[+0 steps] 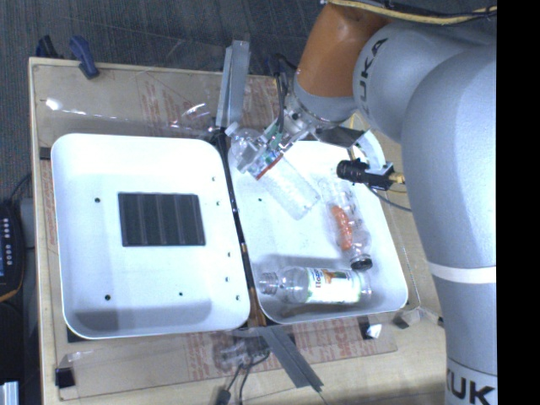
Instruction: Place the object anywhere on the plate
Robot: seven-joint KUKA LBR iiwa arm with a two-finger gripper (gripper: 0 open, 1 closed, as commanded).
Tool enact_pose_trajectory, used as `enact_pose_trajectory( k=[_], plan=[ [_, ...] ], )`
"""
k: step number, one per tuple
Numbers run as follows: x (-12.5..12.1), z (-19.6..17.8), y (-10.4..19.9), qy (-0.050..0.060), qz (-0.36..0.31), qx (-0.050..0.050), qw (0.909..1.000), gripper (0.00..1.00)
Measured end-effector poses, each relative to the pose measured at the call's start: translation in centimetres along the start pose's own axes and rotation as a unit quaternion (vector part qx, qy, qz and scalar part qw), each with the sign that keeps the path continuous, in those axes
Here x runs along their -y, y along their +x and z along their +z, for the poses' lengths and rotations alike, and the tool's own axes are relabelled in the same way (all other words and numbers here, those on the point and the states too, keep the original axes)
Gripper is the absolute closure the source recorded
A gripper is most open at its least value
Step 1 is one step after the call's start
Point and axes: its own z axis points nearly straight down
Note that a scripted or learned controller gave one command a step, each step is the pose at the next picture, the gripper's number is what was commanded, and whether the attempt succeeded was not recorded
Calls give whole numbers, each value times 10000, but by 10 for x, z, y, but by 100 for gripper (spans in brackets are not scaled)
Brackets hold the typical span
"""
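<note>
A dark grey ribbed plate (160, 219) lies flat in the middle of the left bin (84, 302). My gripper (258, 153) hangs over the upper left corner of the right bin (395, 287), close to the divider between the bins. A clear plastic bottle (293, 191) lies slanted right under and beside the gripper, its upper end against it. Whether the gripper has hold of the bottle cannot be made out. The plate is well to the left of the gripper, with nothing on it.
In the right bin a small clear bottle with orange contents (346, 226) lies at the right, and a larger labelled clear bottle (319, 285) lies along the front wall. The grey arm with its orange band (337, 49) covers the back right.
</note>
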Motion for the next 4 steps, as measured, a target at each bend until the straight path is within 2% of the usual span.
enact_pose_trajectory(
  k=[4],
  plan=[
    [-3,-41,-1,-18,-47,18,10000,100]
  ],
)
